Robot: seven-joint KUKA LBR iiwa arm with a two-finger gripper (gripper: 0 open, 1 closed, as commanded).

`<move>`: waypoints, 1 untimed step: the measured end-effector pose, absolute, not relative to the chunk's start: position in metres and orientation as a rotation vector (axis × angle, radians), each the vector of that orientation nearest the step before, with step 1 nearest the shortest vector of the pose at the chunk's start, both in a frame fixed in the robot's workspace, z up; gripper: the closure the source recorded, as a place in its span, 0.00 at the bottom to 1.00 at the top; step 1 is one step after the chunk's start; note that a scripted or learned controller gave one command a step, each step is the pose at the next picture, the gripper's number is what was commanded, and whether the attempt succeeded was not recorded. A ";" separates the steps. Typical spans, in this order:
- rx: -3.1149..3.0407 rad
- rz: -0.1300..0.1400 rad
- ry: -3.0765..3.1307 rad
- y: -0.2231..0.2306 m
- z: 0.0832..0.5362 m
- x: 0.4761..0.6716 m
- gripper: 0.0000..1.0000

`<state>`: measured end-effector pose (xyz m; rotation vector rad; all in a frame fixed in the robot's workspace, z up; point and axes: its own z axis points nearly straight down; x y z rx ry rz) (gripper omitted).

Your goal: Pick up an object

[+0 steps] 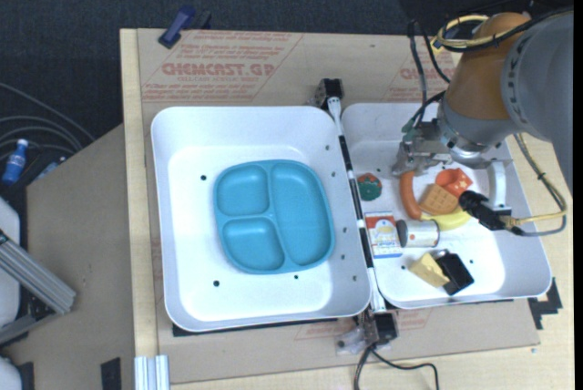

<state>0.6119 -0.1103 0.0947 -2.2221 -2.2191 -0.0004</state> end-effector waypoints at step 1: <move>-2.220 -0.004 -2.224 -0.049 0.186 0.602 1.00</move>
